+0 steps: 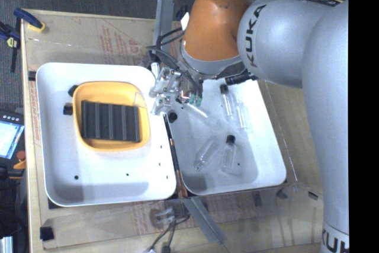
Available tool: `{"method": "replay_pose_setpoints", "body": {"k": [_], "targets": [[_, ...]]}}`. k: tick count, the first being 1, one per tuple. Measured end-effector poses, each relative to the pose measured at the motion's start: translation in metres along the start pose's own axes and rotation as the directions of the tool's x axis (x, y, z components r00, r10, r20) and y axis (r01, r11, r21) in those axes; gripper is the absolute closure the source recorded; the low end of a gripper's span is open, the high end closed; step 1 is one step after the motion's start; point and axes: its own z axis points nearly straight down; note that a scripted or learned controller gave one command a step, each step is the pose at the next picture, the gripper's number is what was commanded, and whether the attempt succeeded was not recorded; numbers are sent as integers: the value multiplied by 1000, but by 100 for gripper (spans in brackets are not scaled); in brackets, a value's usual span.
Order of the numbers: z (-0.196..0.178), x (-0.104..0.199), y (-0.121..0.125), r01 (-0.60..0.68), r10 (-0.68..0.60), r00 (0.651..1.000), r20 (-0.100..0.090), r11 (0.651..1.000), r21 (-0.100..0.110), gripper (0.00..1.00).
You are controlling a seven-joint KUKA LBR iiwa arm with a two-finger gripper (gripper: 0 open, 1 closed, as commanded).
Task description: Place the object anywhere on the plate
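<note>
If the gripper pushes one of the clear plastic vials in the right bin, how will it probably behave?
The clear vials lie on their sides in the right bin and look cylindrical, so a push would likely make one roll. They look thin and see-through, so probably light. The smooth glossy surface may slip in the gripper.

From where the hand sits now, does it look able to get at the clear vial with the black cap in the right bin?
Probably yes. The hand hovers at the right bin's upper-left corner, and the vial lies uncovered on the bin floor, with nothing between them.
</note>
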Motion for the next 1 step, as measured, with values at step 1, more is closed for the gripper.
{"method": "replay_pose_setpoints", "body": {"k": [1], "targets": [[0,0,0,-1,1,1000,0,1000,0,0]]}}
